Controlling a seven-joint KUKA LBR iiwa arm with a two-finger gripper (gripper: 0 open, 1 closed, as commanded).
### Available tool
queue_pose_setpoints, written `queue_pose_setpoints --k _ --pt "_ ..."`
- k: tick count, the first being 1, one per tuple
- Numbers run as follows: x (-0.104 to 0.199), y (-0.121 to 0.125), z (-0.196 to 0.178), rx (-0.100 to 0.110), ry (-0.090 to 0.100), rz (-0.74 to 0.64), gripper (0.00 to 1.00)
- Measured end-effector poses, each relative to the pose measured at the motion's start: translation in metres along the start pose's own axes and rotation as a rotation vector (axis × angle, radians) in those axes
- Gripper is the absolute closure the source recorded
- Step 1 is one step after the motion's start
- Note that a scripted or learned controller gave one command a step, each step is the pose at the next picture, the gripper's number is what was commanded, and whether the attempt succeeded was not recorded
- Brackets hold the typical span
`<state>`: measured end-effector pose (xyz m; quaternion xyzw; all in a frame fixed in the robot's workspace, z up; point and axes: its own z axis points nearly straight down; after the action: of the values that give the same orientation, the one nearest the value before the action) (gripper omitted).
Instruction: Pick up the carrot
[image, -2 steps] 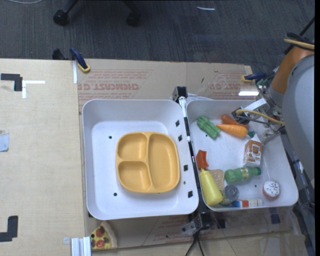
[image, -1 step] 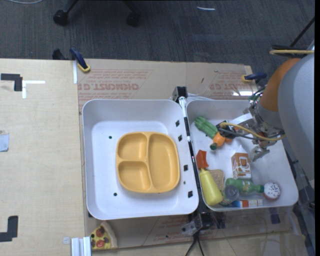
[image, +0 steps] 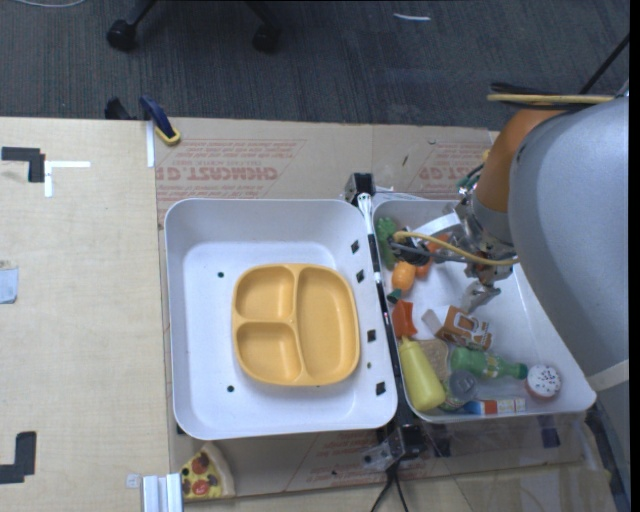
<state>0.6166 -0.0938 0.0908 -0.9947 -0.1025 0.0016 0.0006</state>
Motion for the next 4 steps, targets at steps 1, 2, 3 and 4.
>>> queue_pose_setpoints --k 1,2,3,4 --pt "-0.038 -0.104 -0.1 -0.001 0.001 0.005 0.0" --pt "-0.056 -0.089 -0.1 -0.001 -0.001 -0.014 0.0" --pt "-0.056 -0.089 -0.1 -0.002 0.0 -0.014 0.0" --pt "-0.042 -0.066 -0.1 -0.002 -0.002 0.003 0.0"
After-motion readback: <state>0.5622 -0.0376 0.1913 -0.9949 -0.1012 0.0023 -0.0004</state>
